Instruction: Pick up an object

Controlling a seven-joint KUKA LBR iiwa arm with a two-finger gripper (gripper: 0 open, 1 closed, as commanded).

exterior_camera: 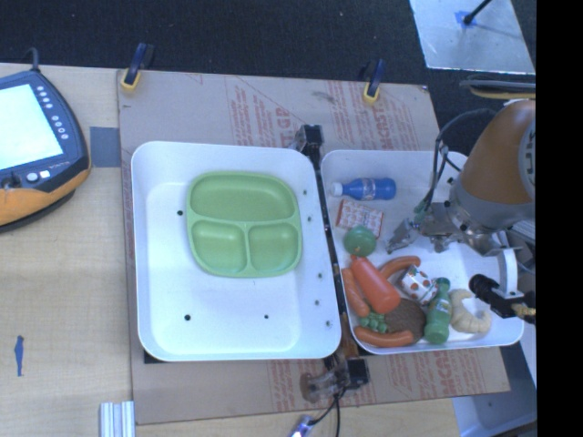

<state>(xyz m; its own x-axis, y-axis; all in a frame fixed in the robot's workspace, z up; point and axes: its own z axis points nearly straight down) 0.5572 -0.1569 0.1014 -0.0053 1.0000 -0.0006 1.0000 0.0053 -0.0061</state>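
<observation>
The right bin (401, 161) holds a heap of toy foods. A blue and white bottle (364, 189) lies at its far side, with a red and white packet (358, 217) and a green round piece (360, 240) below it. A red carrot-like piece (375, 283), a sausage (398, 267), a brown patty (406, 319), a green bottle (438, 312) and a pale curled piece (469, 309) crowd the near side. My gripper (410, 226) hangs low over the bin's middle, right of the packet, open, with nothing between its fingers.
The left bin (159, 262) holds a green divided plate (244, 223). A tablet in an orange case (36, 148) lies at the far left of the bench. A black clamp (311, 138) sits between the bins at the far side.
</observation>
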